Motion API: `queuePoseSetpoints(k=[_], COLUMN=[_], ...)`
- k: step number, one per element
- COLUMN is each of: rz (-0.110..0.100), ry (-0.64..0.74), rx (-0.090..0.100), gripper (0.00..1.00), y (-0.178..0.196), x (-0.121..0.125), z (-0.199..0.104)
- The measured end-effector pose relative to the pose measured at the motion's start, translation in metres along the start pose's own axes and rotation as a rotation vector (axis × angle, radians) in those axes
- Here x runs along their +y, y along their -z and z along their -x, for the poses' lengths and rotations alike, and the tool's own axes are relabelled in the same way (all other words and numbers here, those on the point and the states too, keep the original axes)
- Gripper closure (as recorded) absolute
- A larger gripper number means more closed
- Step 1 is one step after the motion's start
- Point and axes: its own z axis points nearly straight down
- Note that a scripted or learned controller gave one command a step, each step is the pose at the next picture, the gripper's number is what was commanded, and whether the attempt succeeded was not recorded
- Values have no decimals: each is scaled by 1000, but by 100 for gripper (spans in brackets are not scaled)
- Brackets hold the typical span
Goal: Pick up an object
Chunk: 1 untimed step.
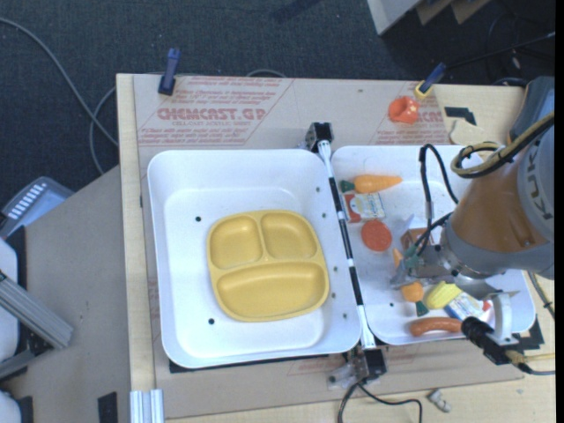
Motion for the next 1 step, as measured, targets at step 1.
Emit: queuePoseSetpoints(k=[1], rz=[0], ry=[1], rx=[1], gripper=[100], y=[91], x=[34], z=[-66])
